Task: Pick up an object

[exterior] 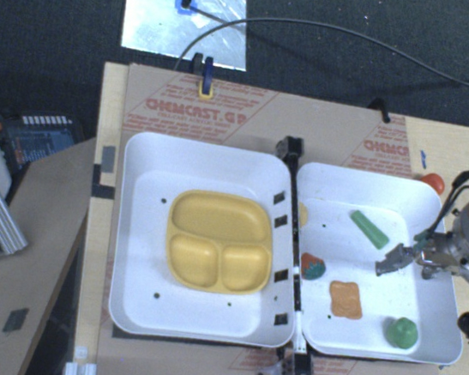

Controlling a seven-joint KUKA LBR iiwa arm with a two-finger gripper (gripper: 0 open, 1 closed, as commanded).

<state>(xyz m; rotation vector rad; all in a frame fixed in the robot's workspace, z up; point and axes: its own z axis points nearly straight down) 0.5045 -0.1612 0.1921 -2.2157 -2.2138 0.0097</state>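
Note:
The right bin (pixel 437 315) holds several small objects. A green stick-shaped piece (pixel 370 228) lies toward the back. A red and teal piece (pixel 313 266) sits near the divider, and a flat orange piece (pixel 345 298) lies in front of it. A round green piece (pixel 402 332) rests in the front right corner. My gripper (pixel 395 260) reaches in from the right and hovers over the bin's middle, right of the red and teal piece and just in front of the green stick. Nothing is visibly held in it.
The left bin (pixel 140 212) carries a yellow divided plate (pixel 217 241). A small yellow item (pixel 302 213) peeks out by the black divider (pixel 289 242). A red-orange ball (pixel 432 181) sits just behind the right bin's back corner. Cables run across the dark floor behind the bench.

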